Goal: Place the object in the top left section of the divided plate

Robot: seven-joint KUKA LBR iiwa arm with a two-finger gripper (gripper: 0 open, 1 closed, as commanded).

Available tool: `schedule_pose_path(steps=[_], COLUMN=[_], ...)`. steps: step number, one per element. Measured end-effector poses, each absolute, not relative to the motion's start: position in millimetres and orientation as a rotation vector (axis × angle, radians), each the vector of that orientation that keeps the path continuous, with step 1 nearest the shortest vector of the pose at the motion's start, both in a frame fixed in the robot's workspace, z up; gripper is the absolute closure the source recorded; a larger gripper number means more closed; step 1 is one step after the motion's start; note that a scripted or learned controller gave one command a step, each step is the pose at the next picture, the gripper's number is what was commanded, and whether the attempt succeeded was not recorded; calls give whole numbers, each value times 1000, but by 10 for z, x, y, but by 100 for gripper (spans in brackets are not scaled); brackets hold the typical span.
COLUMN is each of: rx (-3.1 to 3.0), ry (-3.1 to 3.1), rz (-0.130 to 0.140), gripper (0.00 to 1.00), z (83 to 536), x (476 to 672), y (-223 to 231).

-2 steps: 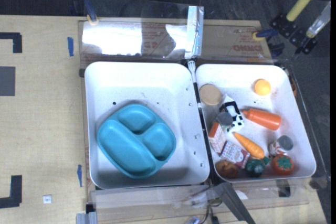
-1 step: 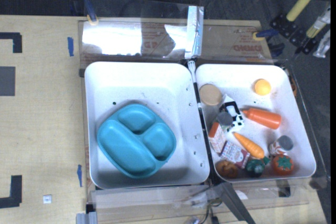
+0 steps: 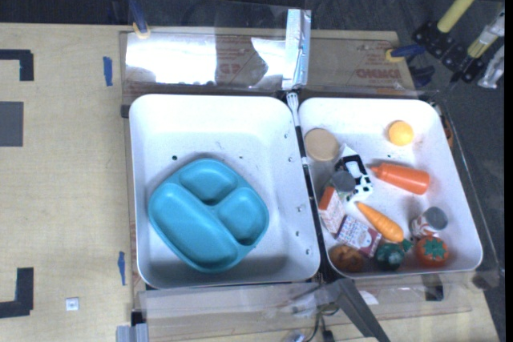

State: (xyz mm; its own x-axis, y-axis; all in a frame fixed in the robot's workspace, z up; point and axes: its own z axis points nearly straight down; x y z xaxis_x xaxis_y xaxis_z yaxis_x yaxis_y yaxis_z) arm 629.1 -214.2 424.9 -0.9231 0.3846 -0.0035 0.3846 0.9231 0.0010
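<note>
Divided plate (image 3: 208, 214), blue, lying in left bin (image 3: 160, 124), toy foods (image 3: 380, 221) crowding right bin (image 3: 361, 118)

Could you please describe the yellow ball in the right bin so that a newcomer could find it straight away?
Start with the right bin, the white one crowded with toy food beside the bin that holds the blue divided plate. Look to its far right corner, above the long orange carrot. The yellow ball lies there alone, the one plain round yellow thing among orange, red and brown pieces.
</note>
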Motion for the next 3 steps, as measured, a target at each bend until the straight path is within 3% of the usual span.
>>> schedule_pose_path(steps=[1, 2, 3], rx=[-66, -628, -970], ry=[3130, 3071, 2983], rz=[-3, -2, -1], gripper=[0, 0, 0], z=[4380, 4376, 4375], x=[6338, 6193, 5709], y=[-2066, -2230, -2229])
